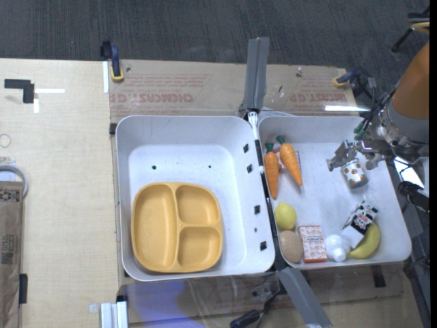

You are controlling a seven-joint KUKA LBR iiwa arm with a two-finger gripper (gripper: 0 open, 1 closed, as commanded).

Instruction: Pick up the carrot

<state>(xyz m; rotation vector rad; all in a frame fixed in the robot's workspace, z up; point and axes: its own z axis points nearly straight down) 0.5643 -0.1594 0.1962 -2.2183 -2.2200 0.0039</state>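
So there are two shallow white bins sitting side by side on the surface [61,149]. The left bin [136,142] has a yellow divided plate [177,225] in it, three compartments, parked toward the near left part of the bin floor.

The right bin [321,125] is where all the stuff is. There are actually two carrots up against its left wall, near the divider: one carrot [272,173] lies roughly lengthwise with its green top at the far end, and a second carrot [291,162] sits just beside it on the right, angled a bit, the two close together or touching at the leafy ends. Neither one is being touched by the arm.

Below them is a lemon [285,216], then a brownish potato-looking thing [291,246], a small orange-and-white box [313,243] right next to it, something white and roundish [336,247], a banana [367,243] in the near right corner, and a little black-and-white carton [362,217] touching the banana.

The arm comes in from the right with its pincer [349,154] low over the far right part of that bin, well apart from the carrots. Its fingers look spread, nothing pinched between them, and a small spotted can-like object [354,175] sits right under or beside the tips.
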